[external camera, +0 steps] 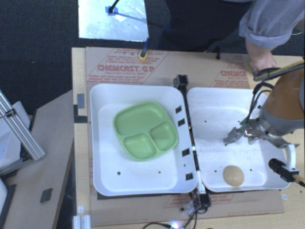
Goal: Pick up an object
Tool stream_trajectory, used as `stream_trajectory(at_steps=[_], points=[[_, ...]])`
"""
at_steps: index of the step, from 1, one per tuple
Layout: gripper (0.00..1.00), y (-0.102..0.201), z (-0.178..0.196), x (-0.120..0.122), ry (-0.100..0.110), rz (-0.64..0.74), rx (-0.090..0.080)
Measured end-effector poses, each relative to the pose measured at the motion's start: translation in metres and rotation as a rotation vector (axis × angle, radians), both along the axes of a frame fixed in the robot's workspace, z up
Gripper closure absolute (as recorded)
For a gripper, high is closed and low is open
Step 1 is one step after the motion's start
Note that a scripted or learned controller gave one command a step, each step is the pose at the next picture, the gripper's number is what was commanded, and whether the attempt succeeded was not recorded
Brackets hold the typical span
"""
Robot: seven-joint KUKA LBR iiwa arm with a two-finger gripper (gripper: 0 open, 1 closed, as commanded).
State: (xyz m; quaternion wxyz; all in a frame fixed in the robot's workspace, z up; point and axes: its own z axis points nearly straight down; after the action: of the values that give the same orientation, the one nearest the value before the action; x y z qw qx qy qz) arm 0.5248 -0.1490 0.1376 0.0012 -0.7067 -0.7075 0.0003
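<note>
1. Gripper (232, 137) of mine hangs over the right bin (209, 104), near its middle. My arm (286, 104) comes in from the right side.
2. My fingers look a little apart, and nothing sits between them. I am holding nothing.
3. One thing in my bin is a round tan ball (233, 175). It sits near the front wall, close to the front right corner. It is apart from my gripper, toward the front of the bin.
4. The left bin (102, 142) has a green plate (144, 130) with three parts in it. That one is far from me and flat, so it looks hard to grab.
5. I think I am at the reaching step. The pick has not happened yet.
6. Next I would need to move toward the front of the bin until I am right above the ball, with my fingers wide.
7. Then I would go down and close on both sides of it. It is round, so I think it could roll away if I touch only one side.
</note>
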Motion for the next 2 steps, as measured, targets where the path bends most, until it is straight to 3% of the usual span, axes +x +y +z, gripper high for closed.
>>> stream_trajectory(at_steps=[1, 2], points=[[0.00, 0.000, -0.052, 0.001, -0.002, 0.000, -0.001], [1.00, 0.000, -0.039, 0.001, -0.005, 0.000, -0.002]])
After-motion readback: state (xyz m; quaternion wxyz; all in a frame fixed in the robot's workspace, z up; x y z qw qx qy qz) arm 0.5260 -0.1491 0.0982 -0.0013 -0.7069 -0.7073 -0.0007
